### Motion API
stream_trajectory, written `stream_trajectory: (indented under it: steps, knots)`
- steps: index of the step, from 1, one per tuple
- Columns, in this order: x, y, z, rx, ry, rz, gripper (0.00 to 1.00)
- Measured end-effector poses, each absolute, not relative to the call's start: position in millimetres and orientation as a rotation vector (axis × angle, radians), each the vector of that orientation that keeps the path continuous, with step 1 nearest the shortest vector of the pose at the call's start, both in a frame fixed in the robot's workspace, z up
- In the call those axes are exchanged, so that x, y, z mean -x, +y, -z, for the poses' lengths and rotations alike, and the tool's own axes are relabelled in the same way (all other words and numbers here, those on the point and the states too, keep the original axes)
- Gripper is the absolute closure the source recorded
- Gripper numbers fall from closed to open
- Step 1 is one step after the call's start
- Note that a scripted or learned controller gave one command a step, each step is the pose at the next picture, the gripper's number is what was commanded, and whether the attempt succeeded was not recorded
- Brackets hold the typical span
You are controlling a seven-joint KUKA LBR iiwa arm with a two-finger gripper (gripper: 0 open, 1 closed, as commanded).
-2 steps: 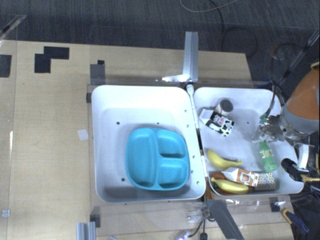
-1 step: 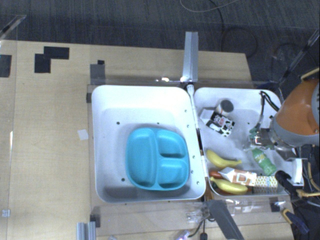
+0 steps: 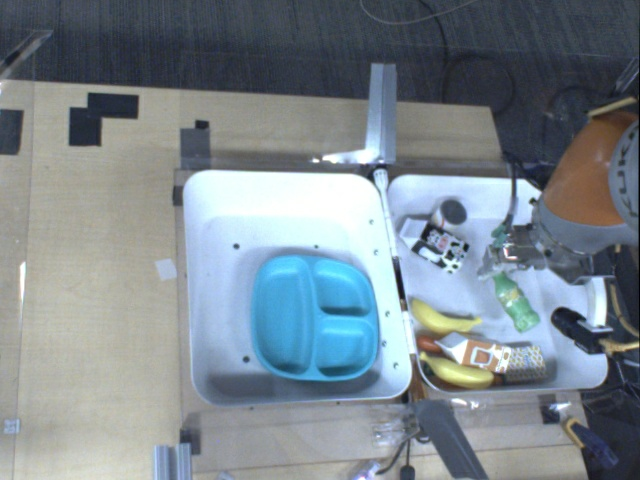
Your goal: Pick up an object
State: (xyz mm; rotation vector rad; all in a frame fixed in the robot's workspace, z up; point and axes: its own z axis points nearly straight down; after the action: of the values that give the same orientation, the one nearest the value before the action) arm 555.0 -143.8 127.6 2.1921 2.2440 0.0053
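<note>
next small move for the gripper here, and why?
Probably a short straight descent. The gripper sits in the right bin just above the top of the green bottle, which lies apart from the bananas. No object shows between its fingers, so nothing is picked yet.

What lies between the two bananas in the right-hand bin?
In the camera view, a spatula with a white blade lies between the upper banana and the lower banana.
</note>
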Motion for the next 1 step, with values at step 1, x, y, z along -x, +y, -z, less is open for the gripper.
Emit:
stream_trajectory:
  steps: [1]
  knots:
    - [-607.1,-103.3,-218.8,-2.151,2.28,-0.007,1.0]
